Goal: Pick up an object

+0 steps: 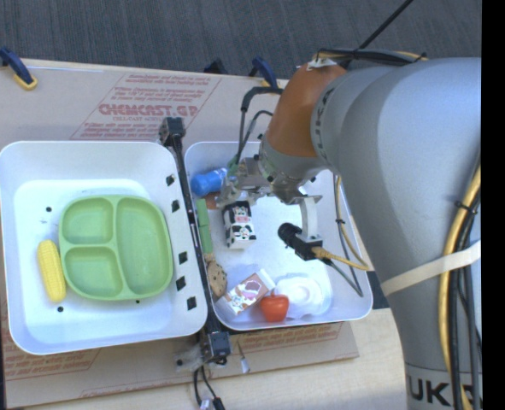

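One claw [237, 202] above the cow-print carton [240, 226]

Glossy white plastic bins [13, 254], matt green tray [115, 246], seemingly cardboard base [107, 101]

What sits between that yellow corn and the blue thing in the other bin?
In the camera view, the green divided plate and the black divider lie between the corn and the blue object.

Grey arm, end effector [237, 196] down low.
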Robot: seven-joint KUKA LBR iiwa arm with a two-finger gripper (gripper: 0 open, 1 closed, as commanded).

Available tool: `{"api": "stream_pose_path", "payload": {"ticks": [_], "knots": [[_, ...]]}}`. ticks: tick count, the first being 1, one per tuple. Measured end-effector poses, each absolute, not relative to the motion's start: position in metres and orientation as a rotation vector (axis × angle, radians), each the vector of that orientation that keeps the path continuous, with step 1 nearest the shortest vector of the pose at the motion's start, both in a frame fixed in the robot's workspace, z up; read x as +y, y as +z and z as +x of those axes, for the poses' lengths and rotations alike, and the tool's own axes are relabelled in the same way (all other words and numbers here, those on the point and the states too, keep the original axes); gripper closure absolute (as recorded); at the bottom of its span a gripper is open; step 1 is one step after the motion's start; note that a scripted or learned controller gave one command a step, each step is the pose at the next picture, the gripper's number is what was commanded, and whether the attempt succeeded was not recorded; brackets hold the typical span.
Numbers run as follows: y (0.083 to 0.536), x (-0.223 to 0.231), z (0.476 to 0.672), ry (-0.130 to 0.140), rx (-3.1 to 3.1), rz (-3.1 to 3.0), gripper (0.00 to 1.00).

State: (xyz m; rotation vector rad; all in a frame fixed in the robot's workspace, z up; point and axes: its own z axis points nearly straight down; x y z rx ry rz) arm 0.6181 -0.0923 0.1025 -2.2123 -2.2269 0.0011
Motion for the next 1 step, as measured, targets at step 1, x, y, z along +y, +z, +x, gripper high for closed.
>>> {"api": "stream_pose_path", "payload": {"ticks": [1], "knots": [[0.2115, -0.0532, 0.6562, -0.002, -2.230, -2.215, 1.00]]}}
